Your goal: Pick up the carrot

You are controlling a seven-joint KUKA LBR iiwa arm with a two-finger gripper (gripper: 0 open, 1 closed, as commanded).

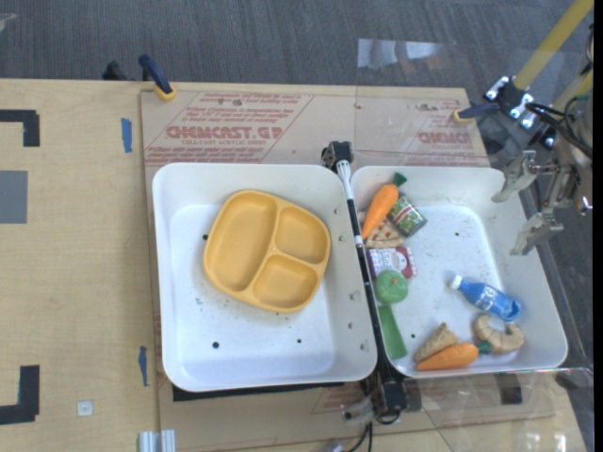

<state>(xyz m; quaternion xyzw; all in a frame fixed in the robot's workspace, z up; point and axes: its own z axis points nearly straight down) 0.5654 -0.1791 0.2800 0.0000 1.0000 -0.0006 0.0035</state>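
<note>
The fingers (545,217) hang at the outer side of the right bin (471,351), pale and slender over its rim, and how far apart they stand cannot be told; nothing shows between them. Taking the right bin as the landmark: a carrot (380,207) lies tilted at its far inner corner, just beside a small green and red can (407,217), with a flat packet (386,252) and a green round piece (392,288) further toward the near edge along the inner wall. A second carrot (450,356) lies along the near wall, touching a tan wedge (437,340) and close to a pretzel-like piece (498,333); a blue and white bottle (486,297) lies just above those. The left bin (188,347) adjoins the right bin's inner wall and holds a yellow divided plate (268,250). Both bins sit on a printed cardboard sheet (236,125) over the wooden worktop (66,252). Beyond the far edge lies grey carpet (236,17).
</note>
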